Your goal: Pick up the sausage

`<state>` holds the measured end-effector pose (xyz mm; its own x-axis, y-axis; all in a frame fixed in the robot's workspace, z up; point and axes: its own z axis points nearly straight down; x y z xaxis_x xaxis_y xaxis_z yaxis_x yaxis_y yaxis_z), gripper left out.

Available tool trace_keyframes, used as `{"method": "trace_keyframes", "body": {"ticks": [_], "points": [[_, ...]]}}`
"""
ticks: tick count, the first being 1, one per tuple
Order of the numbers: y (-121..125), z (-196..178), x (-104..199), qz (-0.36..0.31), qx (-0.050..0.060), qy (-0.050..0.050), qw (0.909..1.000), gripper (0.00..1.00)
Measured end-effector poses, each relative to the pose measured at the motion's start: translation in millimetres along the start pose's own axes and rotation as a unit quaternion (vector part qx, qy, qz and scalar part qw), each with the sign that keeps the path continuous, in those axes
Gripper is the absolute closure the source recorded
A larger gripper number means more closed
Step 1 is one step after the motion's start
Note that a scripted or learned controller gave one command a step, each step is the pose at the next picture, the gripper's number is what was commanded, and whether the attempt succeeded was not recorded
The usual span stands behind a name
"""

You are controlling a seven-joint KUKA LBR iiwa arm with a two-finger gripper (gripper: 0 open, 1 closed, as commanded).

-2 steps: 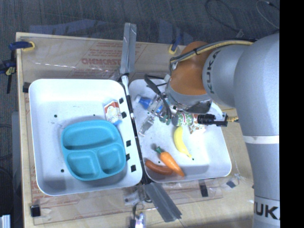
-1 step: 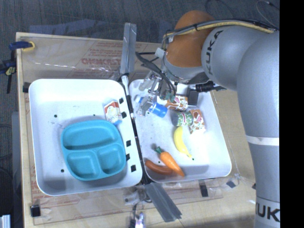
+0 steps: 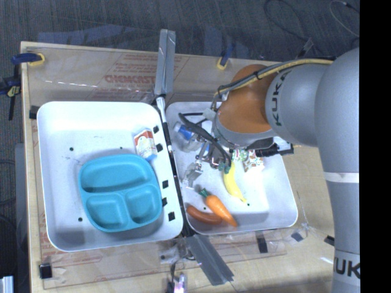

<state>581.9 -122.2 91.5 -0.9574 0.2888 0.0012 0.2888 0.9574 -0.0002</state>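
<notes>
Task not yet accomplished. Sausage (image 3: 200, 215) lying at the near end of the right bin (image 3: 281, 194), close against the near wall, reddish-brown, partly overlapped by the carrot (image 3: 217, 207) resting just beside and above it. No contact between sausage and hand (image 3: 197, 174) — hand lowered into the middle of the same bin, apart from the sausage, toward the far side of the carrot. State of the hand not determinable: dark linkage and cabling blur together, so cannot tell. Nothing visibly held.

Remaining, as judged: reposition toward the near wall, descend over the sausage, close, lift. Crowding noted as a likely hindrance — carrot touching or nearly touching the target, bin wall close behind it.

Other contents of the right bin: banana (image 3: 232, 180) beside the wrist, small packaged item (image 3: 252, 159) under the arm, a clear bottle-like object (image 3: 185, 133) at the far end, identity uncertain.

Left bin (image 3: 55, 163): blue compartment tray (image 3: 120, 191) and a small red-and-white carton (image 3: 145, 144) near the dividing wall.

Counter (image 3: 91, 72): pale board under a clear sheet, faint red lettering, clamps at the left edge (image 3: 27, 58). Dark floor beyond, loose cables at the top.
</notes>
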Motion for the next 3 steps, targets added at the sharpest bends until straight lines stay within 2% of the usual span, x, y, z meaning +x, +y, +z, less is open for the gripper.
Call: {"method": "trace_keyframes", "body": {"ticks": [1,2,3], "points": [[11.2,-77.4,16.6,0.078,0.0,-0.001,0.9969,0.0],[-4.1,-20.5,100.7,0.034,0.0,-0.012,0.9993,0.0],[-30.2,-21.4,100.2,0.003,0.0,-0.002,1.0,0.0]]}}
